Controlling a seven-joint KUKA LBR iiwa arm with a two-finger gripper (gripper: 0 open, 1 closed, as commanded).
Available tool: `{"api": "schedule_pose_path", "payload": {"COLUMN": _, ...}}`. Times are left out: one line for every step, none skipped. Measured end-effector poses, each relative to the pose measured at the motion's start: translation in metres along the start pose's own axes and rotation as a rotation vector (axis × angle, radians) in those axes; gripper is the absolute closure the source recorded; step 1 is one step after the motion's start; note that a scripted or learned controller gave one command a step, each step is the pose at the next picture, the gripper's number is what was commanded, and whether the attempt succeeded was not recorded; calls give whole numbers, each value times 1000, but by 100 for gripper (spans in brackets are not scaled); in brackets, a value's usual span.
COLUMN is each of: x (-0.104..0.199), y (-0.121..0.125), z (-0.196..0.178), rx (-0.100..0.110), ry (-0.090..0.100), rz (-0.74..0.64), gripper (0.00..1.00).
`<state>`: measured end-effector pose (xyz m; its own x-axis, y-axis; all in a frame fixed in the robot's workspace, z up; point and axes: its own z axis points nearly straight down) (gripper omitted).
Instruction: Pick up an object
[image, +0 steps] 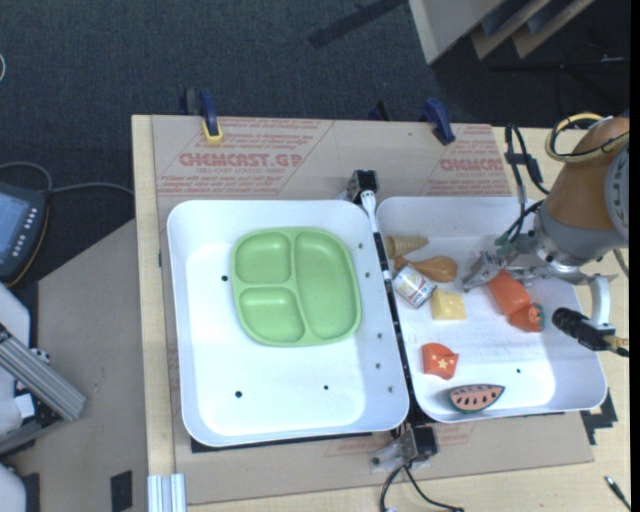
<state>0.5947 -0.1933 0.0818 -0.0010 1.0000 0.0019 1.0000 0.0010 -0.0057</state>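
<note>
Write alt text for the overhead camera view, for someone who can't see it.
A grey robot arm reaches from the right over the right white bin, its gripper low beside an orange toy among small play foods, including a watermelon slice. The left white bin holds a green divided plate.

desk (300, 145): brown board printed with red lettering | two blue clamps (208, 108) on its far edge | left white bin (200, 380) spans the desk's left and middle | right white bin (570, 385) by the desk's right edge, touching the left bin
</note>
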Motion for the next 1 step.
{"api": "schedule_pose_path", "payload": {"x": -1, "y": 2, "z": -14, "rx": -7, "ry": -2, "rz": 0, "gripper": 100}}
